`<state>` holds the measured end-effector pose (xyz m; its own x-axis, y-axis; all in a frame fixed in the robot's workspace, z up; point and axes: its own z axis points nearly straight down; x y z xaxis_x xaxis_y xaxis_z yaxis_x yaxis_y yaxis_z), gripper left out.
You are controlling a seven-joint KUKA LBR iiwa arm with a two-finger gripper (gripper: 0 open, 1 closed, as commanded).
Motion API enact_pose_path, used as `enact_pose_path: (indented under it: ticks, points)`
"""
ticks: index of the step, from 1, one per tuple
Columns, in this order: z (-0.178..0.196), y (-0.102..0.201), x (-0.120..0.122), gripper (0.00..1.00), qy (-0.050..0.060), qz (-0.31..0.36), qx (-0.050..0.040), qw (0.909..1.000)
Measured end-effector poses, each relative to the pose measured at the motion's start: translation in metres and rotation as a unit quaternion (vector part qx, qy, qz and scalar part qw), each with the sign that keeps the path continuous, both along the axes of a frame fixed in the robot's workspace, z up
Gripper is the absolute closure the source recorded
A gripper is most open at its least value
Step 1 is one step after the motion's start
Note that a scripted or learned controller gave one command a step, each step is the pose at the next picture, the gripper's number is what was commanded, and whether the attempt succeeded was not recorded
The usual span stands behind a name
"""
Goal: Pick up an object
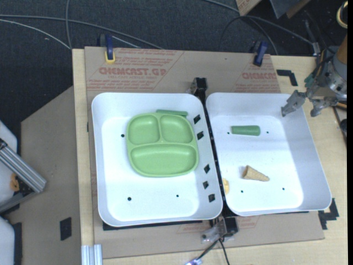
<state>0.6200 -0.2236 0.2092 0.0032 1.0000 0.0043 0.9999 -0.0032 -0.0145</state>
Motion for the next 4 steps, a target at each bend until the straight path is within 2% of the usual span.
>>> enact_pose_path:
  ticks: [1,3,4]
  points:
    - [0.008,0.001,0.003,0.0,-0.007,0.002,-0.0019,1.0]
    - [-0.089,0.012,0.014,0.0,-0.005,0.002,-0.001,1.0]
    - [-0.126,0.012,0.015,0.0,-0.005,0.002,-0.0011,1.0]
